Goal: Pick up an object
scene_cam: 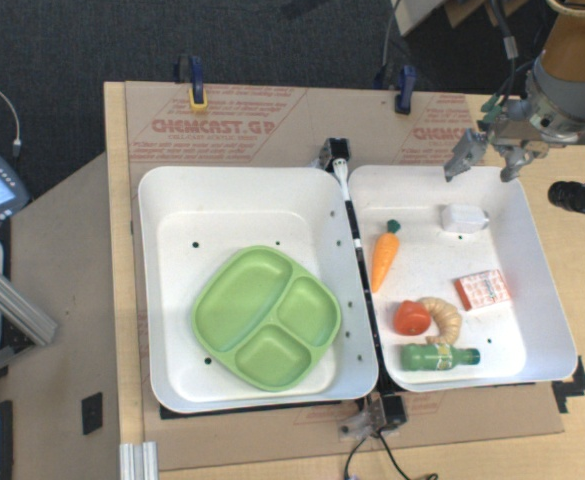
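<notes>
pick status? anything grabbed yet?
Done: nothing picked. In hand: the gripper hangs open above the far edge of the right bin, with nothing between its fingers. Left: the whole pick. The white block, carrot, red box, tomato and green bottle all lie in that bin.

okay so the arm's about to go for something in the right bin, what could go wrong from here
The gripper hangs open over the right bin's far rim, so a descent there might clip the wall. The tomato, croissant and green bottle lie bunched together, so fingers closing on one could nudge its neighbours or slip.
</notes>
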`<state>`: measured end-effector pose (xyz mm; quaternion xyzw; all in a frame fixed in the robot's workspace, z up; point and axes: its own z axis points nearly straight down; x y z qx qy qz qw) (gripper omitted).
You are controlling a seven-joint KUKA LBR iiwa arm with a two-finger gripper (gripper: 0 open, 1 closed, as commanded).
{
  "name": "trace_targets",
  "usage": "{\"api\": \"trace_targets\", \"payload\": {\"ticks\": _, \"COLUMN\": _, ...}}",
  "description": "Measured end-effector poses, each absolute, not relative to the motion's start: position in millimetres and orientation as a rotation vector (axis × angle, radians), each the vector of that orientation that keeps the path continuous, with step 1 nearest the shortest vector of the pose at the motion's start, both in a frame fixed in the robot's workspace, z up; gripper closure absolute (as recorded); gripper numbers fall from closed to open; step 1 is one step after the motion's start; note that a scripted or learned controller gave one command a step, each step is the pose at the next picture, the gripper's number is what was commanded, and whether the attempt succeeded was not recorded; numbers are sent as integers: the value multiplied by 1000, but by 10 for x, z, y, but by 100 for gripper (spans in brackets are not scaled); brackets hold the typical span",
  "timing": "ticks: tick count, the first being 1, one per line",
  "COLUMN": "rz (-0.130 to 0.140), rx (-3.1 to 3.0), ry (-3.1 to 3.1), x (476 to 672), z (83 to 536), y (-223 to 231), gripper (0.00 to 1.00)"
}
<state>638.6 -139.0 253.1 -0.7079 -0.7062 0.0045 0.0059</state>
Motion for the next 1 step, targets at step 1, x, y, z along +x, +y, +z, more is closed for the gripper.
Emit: {"api": "trace_targets", "payload": {"ticks": 1, "rz": 1, "rx": -2221, "ry": -2221, "x": 6408, "z": 2614, "y": -1386, "gripper": 0}}
